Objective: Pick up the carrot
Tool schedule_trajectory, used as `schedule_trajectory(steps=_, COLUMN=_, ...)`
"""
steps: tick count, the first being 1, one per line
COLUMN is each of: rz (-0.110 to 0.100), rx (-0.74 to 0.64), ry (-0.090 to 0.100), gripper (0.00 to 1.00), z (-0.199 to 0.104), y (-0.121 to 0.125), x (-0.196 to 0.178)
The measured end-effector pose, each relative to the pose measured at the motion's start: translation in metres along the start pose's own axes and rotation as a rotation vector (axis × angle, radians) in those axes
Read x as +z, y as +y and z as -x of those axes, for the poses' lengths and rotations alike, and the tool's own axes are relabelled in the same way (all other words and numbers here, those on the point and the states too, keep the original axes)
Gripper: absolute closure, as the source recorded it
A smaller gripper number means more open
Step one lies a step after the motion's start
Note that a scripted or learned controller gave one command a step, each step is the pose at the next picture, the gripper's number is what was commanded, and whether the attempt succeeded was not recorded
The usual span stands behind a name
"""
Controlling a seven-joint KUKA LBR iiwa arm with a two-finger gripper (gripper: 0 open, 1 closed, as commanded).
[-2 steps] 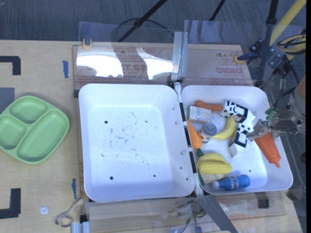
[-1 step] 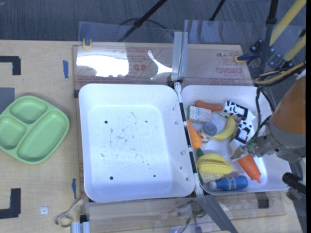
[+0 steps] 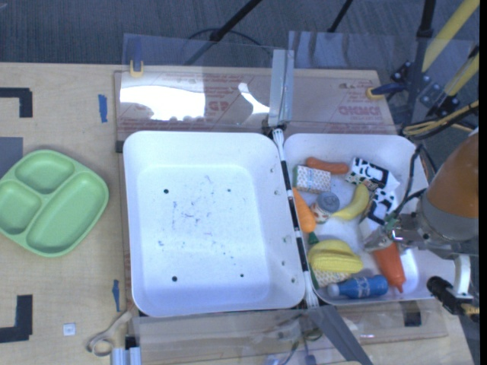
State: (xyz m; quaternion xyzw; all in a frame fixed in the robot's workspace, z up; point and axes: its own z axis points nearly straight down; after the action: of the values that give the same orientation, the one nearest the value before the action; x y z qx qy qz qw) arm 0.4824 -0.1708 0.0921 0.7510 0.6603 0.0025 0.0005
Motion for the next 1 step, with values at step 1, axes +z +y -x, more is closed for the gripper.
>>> schedule_trajectory(steps=1, rz=0.01, rx=0.384, ry=0.0, gripper=1.0, z=0.0091, y=0.0042, x=0.0012)
